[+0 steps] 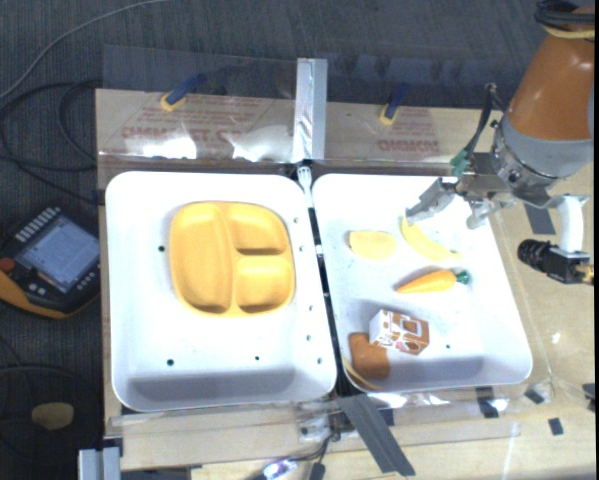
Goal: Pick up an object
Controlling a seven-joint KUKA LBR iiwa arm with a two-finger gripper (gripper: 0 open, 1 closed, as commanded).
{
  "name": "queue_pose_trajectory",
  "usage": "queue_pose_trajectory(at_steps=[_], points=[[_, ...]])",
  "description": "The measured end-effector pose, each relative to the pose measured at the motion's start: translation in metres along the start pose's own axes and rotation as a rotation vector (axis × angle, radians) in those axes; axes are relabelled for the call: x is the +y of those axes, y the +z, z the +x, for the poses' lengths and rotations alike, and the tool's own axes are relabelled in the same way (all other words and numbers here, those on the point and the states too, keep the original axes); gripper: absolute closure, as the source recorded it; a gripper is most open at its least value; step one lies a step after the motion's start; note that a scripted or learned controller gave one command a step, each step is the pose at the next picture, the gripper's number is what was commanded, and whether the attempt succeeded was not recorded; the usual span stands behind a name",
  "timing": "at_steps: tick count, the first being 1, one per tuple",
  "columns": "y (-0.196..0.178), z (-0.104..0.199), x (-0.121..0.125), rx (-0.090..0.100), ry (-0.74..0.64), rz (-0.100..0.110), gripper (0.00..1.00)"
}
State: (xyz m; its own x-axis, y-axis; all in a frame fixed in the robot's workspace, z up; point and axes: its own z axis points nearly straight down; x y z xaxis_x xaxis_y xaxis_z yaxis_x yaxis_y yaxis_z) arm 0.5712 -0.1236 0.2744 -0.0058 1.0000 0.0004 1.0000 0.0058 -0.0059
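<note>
While the arm point(554, 88) reaches in from the right, its gripper point(449, 203) hangs over the far right corner of the right bin point(509, 318), fingers spread apart with nothing between them. One finger point(424, 206) points down-left toward the banana slice point(426, 240), which lies just beneath and beside it; the other finger point(479, 213) sits nearer the bin's right wall.

Candidate objects, all in the right bin:
- banana slice, yellow, curved, nearest the gripper.
- pale yellow round piece point(371, 244), just left of the banana slice, apart from it.
- carrot point(431, 281), orange with green tip, lying flat near the bin's middle.
- small carton point(399, 332), tilted, toward the near edge.
- brown piece point(369, 357), at the near left corner, touching or nearly touching the carton; cannot tell which.

Left bin point(139, 298) holds a yellow divided tray point(232, 258), well apart from the arm's reach at present.

Judgement: the open stance and low position over the banana slice suggest a grasp approach on it. The slice lies flat and thin, so the fingers may slip over it.
</note>
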Motion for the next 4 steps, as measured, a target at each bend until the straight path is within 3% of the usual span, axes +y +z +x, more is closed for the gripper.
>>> queue_pose_trajectory(at_steps=[1,2,3,4], points=[[0.015,0.002,-0.002,-0.002,-0.173,-0.002,0.0],[0.086,-0.045,0.023,0.0,-0.086,0.001,0.0],[0.182,-0.061,0.034,-0.001,-0.112,-0.002,0.0],[0.175,-0.062,0.034,0.001,-0.115,0.0,1.0]])
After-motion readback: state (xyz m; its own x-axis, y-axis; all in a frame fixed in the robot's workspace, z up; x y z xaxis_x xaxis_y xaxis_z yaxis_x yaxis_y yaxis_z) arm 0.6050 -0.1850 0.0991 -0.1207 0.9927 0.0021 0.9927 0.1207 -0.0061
